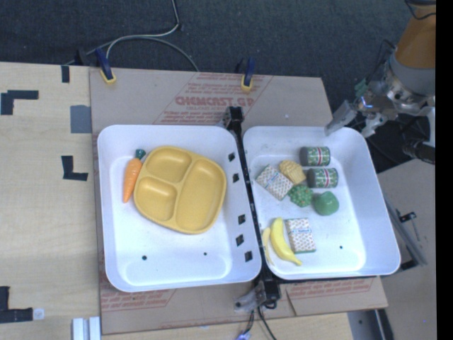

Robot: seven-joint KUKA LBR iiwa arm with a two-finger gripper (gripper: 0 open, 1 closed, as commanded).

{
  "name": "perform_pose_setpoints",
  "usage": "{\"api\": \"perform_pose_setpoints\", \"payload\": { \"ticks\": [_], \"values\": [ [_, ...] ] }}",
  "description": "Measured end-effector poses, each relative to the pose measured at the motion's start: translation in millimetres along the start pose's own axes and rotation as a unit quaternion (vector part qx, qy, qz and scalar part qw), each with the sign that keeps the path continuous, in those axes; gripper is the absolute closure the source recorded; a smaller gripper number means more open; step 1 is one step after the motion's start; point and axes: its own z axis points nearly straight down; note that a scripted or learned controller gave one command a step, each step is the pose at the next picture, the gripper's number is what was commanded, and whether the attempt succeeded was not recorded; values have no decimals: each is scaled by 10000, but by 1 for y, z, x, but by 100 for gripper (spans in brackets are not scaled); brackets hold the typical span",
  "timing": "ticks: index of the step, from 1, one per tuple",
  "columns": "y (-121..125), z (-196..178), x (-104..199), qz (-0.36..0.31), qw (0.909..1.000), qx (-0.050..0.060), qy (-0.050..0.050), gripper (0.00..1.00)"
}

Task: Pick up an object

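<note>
My gripper [354,121] hangs open over the far right corner of the right bin [375,211], its two fingers spread with nothing between them. Below it in that bin lie two small cans [315,156] [322,178], a yellow pastry-like piece [291,171], a patterned packet [274,181], a broccoli floret [301,195], a green round fruit [325,203], a banana [281,242] and a small printed box [301,235]. The nearest can sits a short way down and left of the fingertips.
The left bin [120,261] holds a yellow divided plate [180,188] and an orange carrot [130,178] at its left side. A black divider with clips [244,204] runs between the bins. Two clamps [247,83] and a cable [152,37] lie at the cardboard's far edge.
</note>
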Motion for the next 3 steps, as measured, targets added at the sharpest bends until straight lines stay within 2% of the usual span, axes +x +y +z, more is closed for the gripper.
{"api": "perform_pose_setpoints", "payload": {
  "ticks": [1,2,3],
  "values": [
    [28,132,20,-6,10000,-54,-13,0],
    [25,155,8,-1,10000,-4,-6,0],
    [25,145,8,-6,10000,-5,-13,100]
  ]
}}
